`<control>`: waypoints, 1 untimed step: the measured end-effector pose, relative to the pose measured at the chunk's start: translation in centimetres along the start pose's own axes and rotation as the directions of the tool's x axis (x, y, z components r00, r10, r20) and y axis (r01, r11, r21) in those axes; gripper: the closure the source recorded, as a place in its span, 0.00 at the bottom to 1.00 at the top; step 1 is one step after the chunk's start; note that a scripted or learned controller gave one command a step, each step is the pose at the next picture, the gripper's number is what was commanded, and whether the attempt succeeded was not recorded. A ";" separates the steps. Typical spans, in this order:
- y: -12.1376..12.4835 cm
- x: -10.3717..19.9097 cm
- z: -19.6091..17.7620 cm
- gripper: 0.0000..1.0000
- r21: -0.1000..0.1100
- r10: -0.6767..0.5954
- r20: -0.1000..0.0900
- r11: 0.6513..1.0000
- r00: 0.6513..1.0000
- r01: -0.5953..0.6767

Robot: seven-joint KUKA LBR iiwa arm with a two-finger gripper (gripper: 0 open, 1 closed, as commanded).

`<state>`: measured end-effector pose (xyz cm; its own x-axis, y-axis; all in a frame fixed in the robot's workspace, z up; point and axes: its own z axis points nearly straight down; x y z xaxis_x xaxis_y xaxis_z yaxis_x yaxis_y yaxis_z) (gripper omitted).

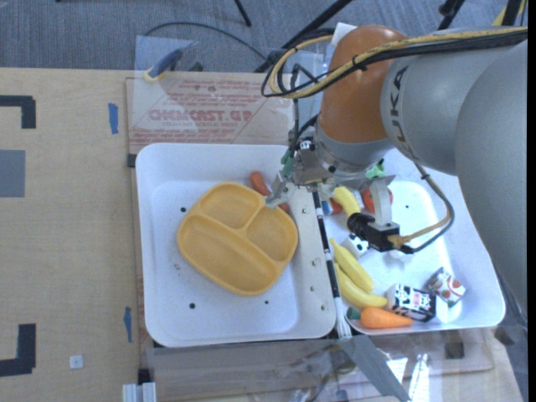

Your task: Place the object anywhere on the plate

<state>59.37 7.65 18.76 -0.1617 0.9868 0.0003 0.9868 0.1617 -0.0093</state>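
A yellow plate (234, 241) with three compartments lies in the left bin (159, 249), and nothing rests on it. A small red-orange piece (259, 181) lies on the bin floor just behind the plate's far right rim. My gripper (279, 193) hangs low over that rim, right beside the red-orange piece and close to the wall between the bins. The wrist and its orange band hide most of the gripper from above. I see nothing held in it.
The right bin (469, 249) holds two bananas (352, 275), an orange carrot (385, 317), a black-and-white toy (412, 300), a mushroom-like toy (448, 287) and small pieces under the wrist. A clear sheet (201, 115) lies behind the left bin.
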 end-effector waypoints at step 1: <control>0.1 -0.1 -0.7 1.00 0.002 0.003 0.000 1.000 1.000 -0.003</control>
<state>59.49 7.55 19.41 -0.1585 0.9874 -0.0001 0.9873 0.1585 -0.0109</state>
